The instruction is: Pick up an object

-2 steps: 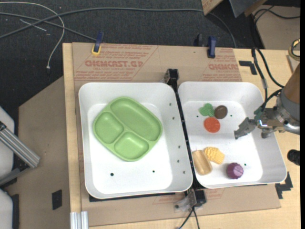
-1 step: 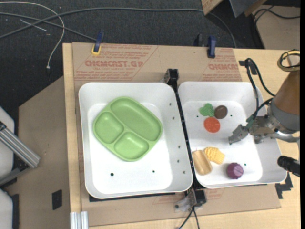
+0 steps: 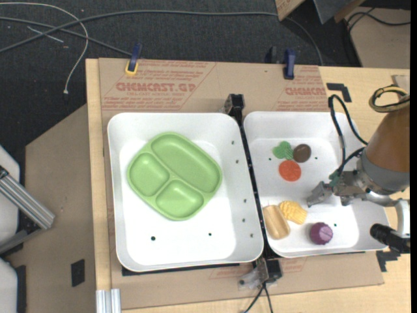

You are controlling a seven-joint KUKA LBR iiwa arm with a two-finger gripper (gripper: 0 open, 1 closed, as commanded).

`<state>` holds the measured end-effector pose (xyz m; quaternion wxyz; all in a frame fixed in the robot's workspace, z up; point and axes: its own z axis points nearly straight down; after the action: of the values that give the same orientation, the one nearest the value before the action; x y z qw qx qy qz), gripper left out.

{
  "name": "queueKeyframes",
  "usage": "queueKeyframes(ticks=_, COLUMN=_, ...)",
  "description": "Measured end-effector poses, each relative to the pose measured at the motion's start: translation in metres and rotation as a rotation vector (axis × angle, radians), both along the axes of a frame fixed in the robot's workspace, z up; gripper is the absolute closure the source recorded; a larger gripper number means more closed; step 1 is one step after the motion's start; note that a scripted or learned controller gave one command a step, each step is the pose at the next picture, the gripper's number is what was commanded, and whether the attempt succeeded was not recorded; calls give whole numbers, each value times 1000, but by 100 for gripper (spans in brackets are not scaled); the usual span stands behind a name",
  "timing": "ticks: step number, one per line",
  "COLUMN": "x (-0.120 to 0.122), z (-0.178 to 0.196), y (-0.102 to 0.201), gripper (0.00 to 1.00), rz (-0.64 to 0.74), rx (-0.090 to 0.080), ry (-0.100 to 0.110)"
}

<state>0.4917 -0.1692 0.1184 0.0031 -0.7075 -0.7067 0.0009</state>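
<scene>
Right bin, near end: purple toy by the front wall; tan roll touching yellow corn, the roll's long axis running front to back. Gripper poised just above and right of the corn, arm reaching in from the right, wrist low; whether it is clenched or released I cannot tell. Beyond: orange ball, brown ball, green sprig. Left bin: green divided plate.

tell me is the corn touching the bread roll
Touching. The camera view shows the corn lying against the upper right side of the bread roll in the right bin, no white floor between them.
</scene>
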Motion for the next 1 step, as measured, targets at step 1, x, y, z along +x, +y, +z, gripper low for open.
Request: queueKeyframes(ticks=1, x=1, z=13, y=0, gripper=100, rz=0, rx=-1, ry=-6)
